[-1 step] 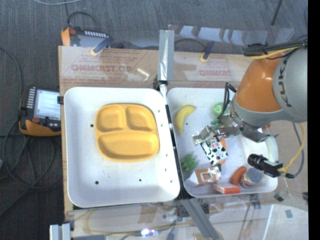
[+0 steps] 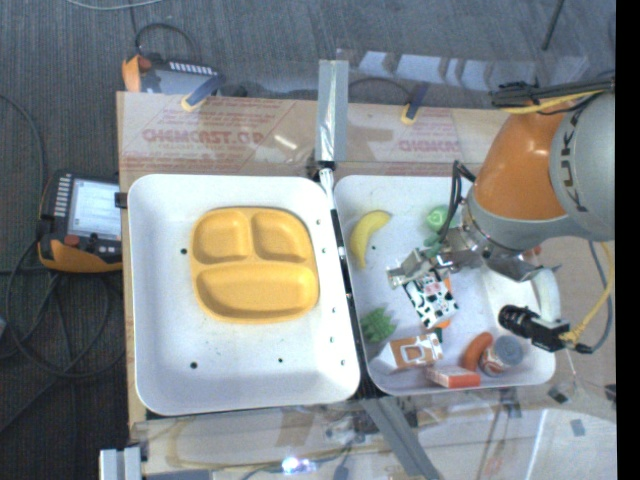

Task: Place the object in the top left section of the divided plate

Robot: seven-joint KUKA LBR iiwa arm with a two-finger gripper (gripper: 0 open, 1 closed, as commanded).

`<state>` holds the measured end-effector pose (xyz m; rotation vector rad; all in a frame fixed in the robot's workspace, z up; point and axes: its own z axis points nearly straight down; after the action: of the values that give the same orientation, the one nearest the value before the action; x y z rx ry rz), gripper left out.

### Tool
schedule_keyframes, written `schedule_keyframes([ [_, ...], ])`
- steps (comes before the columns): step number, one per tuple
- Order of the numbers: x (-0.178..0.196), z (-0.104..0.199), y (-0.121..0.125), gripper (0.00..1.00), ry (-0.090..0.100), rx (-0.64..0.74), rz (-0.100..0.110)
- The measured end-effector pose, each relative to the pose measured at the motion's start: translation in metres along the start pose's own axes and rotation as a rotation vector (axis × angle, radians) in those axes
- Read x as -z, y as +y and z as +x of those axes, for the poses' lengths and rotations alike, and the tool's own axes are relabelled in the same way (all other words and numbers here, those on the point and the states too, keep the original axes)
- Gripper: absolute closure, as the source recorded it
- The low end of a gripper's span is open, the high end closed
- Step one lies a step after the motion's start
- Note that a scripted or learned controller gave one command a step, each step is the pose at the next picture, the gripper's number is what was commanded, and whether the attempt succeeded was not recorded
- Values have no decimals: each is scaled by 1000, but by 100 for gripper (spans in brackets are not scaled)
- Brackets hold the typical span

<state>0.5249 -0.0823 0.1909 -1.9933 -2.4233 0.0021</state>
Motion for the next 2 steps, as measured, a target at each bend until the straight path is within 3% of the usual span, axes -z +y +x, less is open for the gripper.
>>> schedule_keyframes([
  [1, 30, 62, 40, 100, -3, -153, 0],
  [2, -8, 85, 116, 100, -5, -173, 1],
])
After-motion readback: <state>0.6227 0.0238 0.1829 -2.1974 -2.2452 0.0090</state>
